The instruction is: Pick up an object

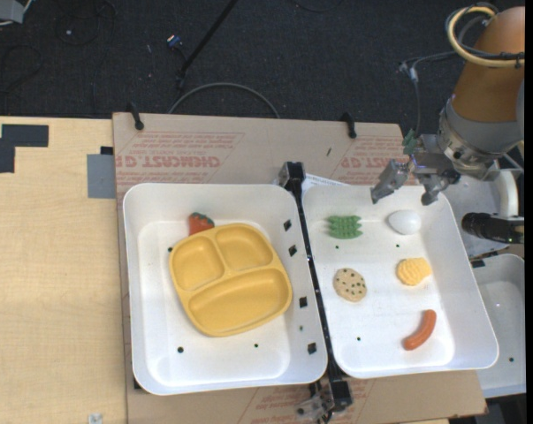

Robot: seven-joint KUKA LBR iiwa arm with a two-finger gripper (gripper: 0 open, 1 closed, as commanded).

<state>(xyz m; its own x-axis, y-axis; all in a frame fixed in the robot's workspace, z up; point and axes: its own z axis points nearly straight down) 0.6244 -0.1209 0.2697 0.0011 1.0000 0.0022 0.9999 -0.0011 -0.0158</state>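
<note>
Two shallow white bins sit side by side on a sheet of cardboard (pixel 248 148) in the lower middle of the frame. The left bin (pixel 151 325) holds a yellow divided plate (pixel 231 276) with three compartments, and a small red and green toy vegetable (pixel 200 223) peeks out from behind the plate's upper left rim, touching it. The right bin (pixel 465 325) holds five small toy foods, all apart from one another: a green leafy piece (pixel 344 227) at upper left, a white egg (pixel 405 222) at upper right, a round cookie (pixel 349 284) with dark chips below the green piece, a yellow corn piece (pixel 414 272) to the cookie's right, and a red sausage (pixel 420 329) lying at a slant toward the bin's lower right. The arm (pixel 487 87) comes in at the upper right of the frame, and its gripper (pixel 409 186) hangs over the top edge of the right bin, just above the egg. Its two fingers are spread apart with nothing between them; the egg lies below the gap, not touched.
</note>
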